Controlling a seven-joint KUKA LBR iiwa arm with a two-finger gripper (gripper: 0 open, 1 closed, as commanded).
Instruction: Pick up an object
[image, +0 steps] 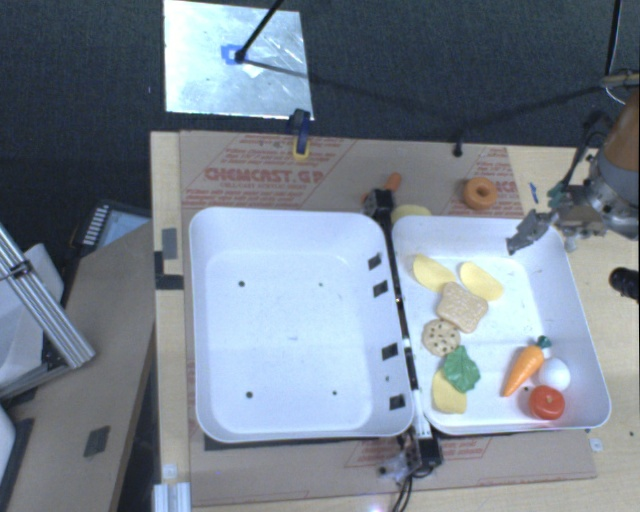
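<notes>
Orange carrot (523, 368) — green-topped — lies beside a white egg (555, 374).

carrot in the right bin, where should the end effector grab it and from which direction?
Probably the orange body of the carrot, mid-length, coming straight down with the fingers across its narrow width. It lies flat and slanted, leafy top up-right, tip down-left. The white egg and red tomato sit close on its right, so stay toward the lower, freer half.

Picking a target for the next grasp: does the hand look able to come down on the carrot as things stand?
Probably yes. The carrot lies uncovered in the right bin, with the hand above that bin's far side, though a white egg and tomato crowd it.
</notes>
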